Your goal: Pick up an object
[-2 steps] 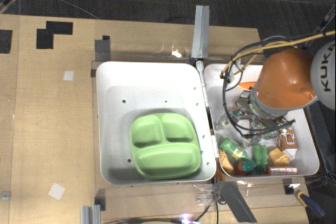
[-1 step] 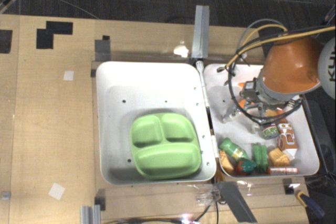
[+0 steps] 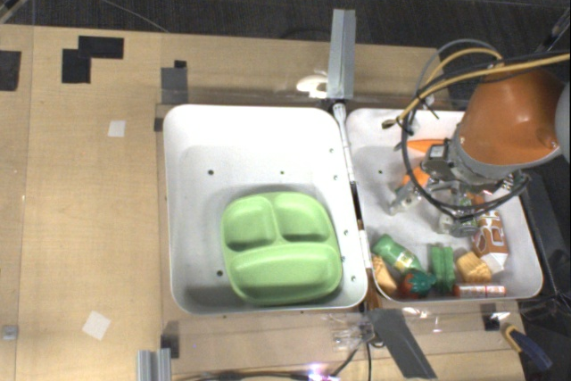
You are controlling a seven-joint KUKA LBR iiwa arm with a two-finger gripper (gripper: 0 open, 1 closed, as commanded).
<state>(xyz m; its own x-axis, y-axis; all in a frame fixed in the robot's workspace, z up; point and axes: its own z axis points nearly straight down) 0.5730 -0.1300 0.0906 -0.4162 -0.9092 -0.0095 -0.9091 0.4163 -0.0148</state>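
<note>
Two white bins are being borne side by side on the bench. A green divided tray (image 3: 281, 247) is lying in the left bin (image 3: 192, 147). The gripper (image 3: 446, 208) is being held low over the right bin (image 3: 375, 147), above its middle; whether it is spread or pressed together cannot be told. Small objects are lying clustered along that bin's near edge: a green bottle (image 3: 395, 252), a green packet (image 3: 442, 263), a tan piece (image 3: 473, 266).
</note>
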